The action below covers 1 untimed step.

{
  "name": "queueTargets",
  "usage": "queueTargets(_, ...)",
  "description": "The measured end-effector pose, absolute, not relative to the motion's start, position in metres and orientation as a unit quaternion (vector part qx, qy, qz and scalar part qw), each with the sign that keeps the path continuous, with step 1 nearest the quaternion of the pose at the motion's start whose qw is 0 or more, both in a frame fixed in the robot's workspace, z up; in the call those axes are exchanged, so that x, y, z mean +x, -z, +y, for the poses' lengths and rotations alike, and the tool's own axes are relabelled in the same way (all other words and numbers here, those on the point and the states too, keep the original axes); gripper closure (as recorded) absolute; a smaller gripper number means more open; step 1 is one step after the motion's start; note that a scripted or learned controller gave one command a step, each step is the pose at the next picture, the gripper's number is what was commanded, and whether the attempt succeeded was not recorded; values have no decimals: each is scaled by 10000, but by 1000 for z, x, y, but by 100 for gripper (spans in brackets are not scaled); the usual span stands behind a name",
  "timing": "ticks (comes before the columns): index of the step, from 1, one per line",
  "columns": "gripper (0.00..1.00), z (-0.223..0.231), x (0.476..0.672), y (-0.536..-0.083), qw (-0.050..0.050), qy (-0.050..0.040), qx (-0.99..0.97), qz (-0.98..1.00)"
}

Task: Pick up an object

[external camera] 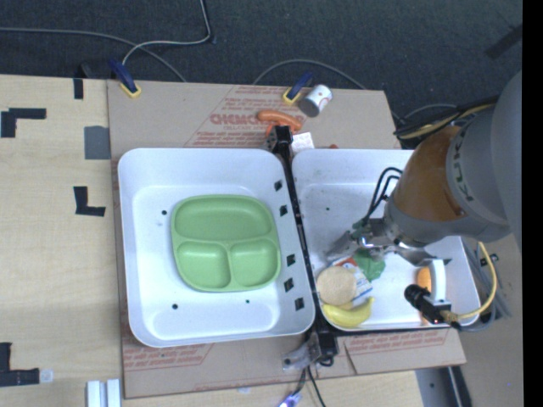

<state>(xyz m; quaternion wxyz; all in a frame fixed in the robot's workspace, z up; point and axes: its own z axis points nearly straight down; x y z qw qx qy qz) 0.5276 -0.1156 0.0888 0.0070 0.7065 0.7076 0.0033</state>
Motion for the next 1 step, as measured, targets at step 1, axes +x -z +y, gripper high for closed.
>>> queueTargets(1, 0, -122, 532, -88, 31, -20, 7066, 7076)
